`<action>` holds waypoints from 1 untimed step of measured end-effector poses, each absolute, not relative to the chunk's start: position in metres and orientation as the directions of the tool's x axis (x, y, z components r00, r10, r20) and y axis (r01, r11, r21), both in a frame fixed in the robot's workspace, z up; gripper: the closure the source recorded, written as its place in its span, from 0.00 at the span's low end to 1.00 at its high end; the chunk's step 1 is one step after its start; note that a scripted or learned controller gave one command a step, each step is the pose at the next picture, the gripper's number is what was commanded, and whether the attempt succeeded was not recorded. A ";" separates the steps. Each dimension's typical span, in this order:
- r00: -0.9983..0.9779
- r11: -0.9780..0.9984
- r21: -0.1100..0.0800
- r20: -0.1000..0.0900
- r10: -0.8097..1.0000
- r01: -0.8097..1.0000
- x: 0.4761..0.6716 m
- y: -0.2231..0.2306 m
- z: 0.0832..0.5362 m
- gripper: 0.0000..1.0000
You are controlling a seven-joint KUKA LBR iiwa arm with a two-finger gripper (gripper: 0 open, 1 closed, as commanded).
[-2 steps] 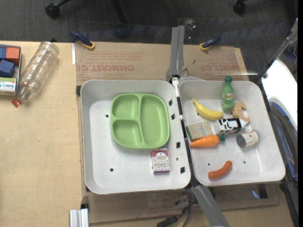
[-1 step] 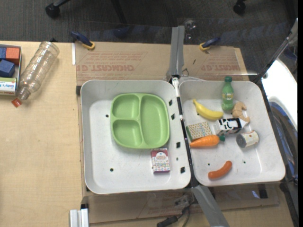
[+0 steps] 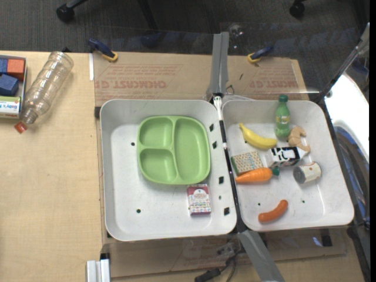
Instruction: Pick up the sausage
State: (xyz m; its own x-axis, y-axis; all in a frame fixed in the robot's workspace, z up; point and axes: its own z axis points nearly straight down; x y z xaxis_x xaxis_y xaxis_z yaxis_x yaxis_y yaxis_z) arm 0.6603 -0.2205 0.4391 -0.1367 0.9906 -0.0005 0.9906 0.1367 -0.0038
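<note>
**Sausage by itself in the right bin**

The sausage [image 3: 273, 211] lay in the right bin [image 3: 338, 216], near its front wall. Using the sausage as the marker: the carrot [image 3: 254, 176] sat just behind it, and the banana [image 3: 257, 137] farther back. I could not tell how the end effector was set.

Arm [image 3: 361, 106] barely edges in at the right.

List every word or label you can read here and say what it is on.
"CHEMCAST" (seen upside down): cardboard sheet, left print.
Cardboard sheet, right print: too faint to read.
Small box: print too small.
Green bottle label: too small.
Box by the blocks: blurred.
</note>
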 end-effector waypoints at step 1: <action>-0.137 0.137 -0.004 0.000 0.991 0.991 0.660 -0.221 0.439 1.00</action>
